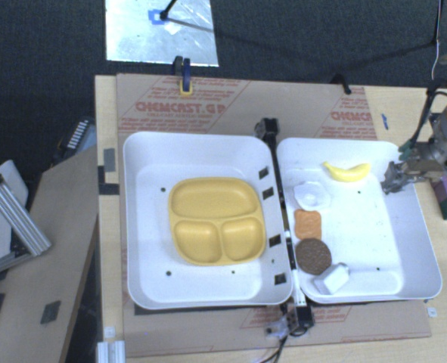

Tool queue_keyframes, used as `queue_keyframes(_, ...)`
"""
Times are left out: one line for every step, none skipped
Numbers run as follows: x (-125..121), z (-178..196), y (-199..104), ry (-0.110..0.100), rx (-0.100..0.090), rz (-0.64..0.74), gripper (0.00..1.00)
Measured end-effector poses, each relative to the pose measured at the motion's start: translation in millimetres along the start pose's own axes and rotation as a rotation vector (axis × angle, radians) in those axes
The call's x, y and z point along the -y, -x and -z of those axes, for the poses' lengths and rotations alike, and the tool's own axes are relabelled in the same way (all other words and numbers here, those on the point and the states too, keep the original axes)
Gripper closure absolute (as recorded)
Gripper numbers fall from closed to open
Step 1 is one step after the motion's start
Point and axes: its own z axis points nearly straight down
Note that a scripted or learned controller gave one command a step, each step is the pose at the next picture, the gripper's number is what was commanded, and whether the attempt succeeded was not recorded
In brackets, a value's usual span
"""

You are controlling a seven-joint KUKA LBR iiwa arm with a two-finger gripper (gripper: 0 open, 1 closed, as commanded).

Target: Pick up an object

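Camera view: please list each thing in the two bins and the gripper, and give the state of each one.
Yellow divided tray: flat in the left bin, compartments bare.
Banana: lying in the right bin, untouched.
White round piece: lying flat.
Orange square piece: lying flat.
Brown round piece: lying flat.
White block: lying beside the brown piece.
Gripper: at the right bin's right rim, holding nothing visible.

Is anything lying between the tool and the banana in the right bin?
Nothing visible. The tool sits at the right bin's right wall, and bare white floor runs from it to the banana. The other items lie lower left of that path.
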Motion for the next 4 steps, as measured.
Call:
queue_keyframes(-4.5,-2.8,-46.5,0.001,-0.001,0.003,1.00)
queue_keyframes(-20.5,-1.1,-99.1,0.001,0.000,0.001,1.00)
queue_keyframes(-36.3,-4.5,-141.2,0.001,-0.001,0.001,1.00)
queue_keyframes(-45.9,-24.2,-196.1,-0.001,-0.001,0.000,1.00)
